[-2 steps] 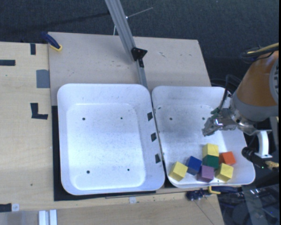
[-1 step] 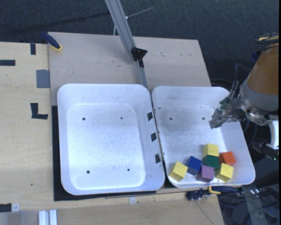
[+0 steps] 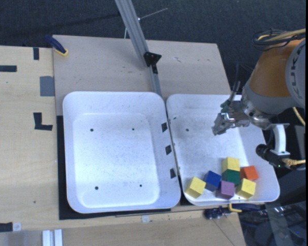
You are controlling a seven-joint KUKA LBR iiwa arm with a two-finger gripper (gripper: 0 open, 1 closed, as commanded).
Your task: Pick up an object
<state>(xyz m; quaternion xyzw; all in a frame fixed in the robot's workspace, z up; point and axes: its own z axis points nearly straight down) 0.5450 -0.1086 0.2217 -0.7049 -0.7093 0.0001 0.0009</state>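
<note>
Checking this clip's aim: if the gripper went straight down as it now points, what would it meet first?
Probably bare floor of the right bin; the gripper hangs apart from the cluster of blocks, though depth is unclear.

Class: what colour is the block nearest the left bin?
Yellow block, in the camera view.

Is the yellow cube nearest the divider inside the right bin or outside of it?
Inside. The yellow cube rests on the floor of the right bin, within its rim, beside the blue cube.
</note>
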